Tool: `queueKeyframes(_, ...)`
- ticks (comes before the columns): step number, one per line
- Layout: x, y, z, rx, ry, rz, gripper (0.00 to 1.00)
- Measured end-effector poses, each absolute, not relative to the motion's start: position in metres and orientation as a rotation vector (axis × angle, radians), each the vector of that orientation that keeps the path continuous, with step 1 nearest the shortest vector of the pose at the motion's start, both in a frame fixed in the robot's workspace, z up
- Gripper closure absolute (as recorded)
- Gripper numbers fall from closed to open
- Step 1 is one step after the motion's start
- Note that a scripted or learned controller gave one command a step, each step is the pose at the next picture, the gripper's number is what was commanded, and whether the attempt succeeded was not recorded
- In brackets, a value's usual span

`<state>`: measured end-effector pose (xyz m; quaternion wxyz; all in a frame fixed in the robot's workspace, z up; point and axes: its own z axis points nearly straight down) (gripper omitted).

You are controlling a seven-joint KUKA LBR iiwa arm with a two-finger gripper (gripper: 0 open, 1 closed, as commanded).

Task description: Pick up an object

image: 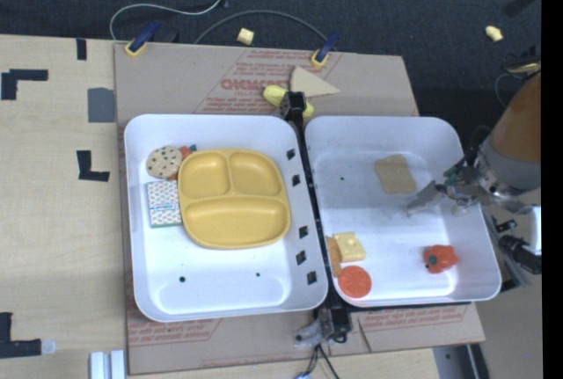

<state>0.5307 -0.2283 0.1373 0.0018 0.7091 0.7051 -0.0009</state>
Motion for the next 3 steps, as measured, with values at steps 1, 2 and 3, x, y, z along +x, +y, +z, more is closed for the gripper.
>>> queueKeyframes(1, 0.591, -0.178, 0.083, 2.213, 2.226, -0.001, 0.00)
queueKeyframes(2, 0.642, -0.113, 0.086, 2.210, 2.226, 0.004, 0.00)
queueKeyframes(3, 0.668, -0.115, 0.085, 2.217, 2.223, 0.001, 0.00)
